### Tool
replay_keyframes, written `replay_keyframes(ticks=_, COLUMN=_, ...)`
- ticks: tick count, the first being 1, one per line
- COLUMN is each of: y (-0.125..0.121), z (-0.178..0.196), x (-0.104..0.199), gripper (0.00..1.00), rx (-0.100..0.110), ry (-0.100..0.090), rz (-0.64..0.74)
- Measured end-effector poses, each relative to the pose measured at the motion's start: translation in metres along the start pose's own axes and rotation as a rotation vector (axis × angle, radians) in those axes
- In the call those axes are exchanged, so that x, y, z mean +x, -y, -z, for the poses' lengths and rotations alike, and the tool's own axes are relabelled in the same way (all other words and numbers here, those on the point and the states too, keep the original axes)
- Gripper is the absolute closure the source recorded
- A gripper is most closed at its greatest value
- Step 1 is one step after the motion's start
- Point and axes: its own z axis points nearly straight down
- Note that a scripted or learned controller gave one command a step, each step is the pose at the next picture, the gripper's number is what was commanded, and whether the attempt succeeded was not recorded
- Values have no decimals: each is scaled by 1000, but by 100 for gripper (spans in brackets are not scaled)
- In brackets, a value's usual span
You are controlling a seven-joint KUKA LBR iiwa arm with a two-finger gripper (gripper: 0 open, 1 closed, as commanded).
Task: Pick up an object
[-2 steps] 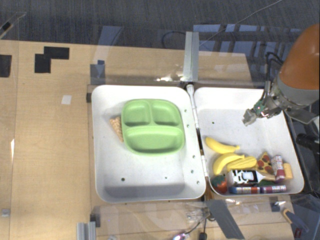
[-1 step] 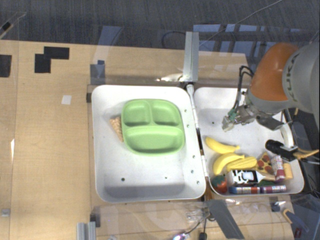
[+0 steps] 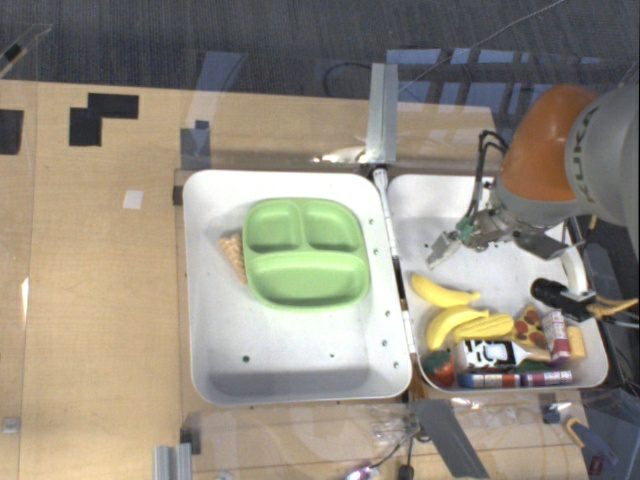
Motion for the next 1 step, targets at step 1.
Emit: replay_keyframes(ticks=1, y=78, z=-24, x=10, gripper=0, rx=-36, ry=14, rz=10)
